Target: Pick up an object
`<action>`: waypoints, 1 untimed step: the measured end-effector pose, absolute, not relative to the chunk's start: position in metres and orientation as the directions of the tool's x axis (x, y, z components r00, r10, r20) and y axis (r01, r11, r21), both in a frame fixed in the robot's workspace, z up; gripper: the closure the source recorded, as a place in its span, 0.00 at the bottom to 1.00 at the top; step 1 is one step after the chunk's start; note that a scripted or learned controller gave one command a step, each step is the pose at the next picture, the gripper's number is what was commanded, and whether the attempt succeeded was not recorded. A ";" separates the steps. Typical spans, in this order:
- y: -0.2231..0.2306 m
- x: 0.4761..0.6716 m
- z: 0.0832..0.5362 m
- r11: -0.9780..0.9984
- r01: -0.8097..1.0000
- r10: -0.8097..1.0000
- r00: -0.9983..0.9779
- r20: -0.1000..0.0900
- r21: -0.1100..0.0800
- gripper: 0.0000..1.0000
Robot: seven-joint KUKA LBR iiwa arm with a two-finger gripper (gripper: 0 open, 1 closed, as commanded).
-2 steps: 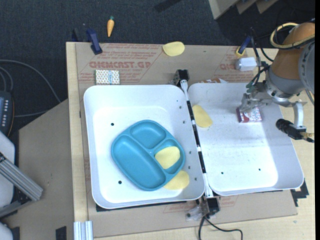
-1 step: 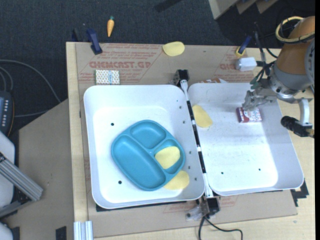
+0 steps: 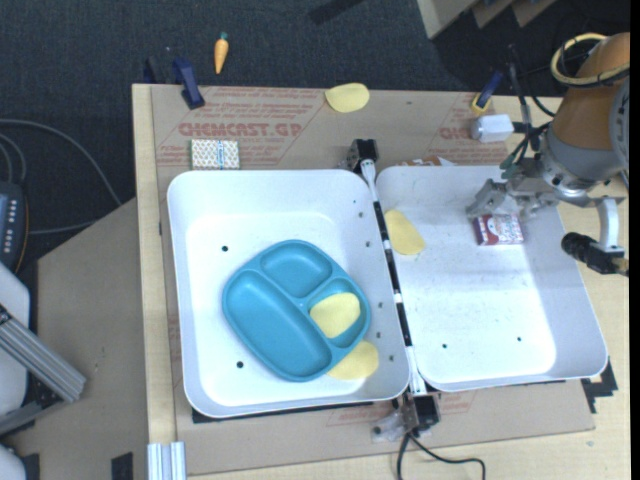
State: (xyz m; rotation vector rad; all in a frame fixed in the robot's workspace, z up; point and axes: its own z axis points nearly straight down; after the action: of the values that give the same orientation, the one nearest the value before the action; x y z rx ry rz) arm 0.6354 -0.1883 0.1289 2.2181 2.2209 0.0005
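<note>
A small red and white packet (image 3: 497, 231) lies in the far part of the right bin (image 3: 500, 328). My gripper (image 3: 497, 201) hangs right at the packet's far edge, reaching in from the right below the grey arm with its orange band (image 3: 592, 68). A yellow chip-like piece (image 3: 403, 233) rests at the right bin's left wall. In the left bin (image 3: 200, 228) sits a blue divided plate (image 3: 280, 308) with a yellow piece (image 3: 337, 313) in one compartment. Another yellow piece (image 3: 355, 361) lies beside the plate's near edge.
On the bench behind the bins lie a yellow piece (image 3: 347, 97), a patterned packet (image 3: 215, 153), a blue clip (image 3: 187, 83) and a white block (image 3: 494, 126). A black clamp (image 3: 364, 154) joins the bins at the far side. A small carrot (image 3: 221, 53) lies on the dark floor.
</note>
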 end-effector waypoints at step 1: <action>-0.180 0.646 0.089 0.001 1.000 1.000 -0.001 -0.004 0.006 0.00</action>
State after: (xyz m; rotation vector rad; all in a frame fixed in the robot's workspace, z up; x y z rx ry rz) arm 0.6464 -0.1797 0.0893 2.2150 2.2177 0.0020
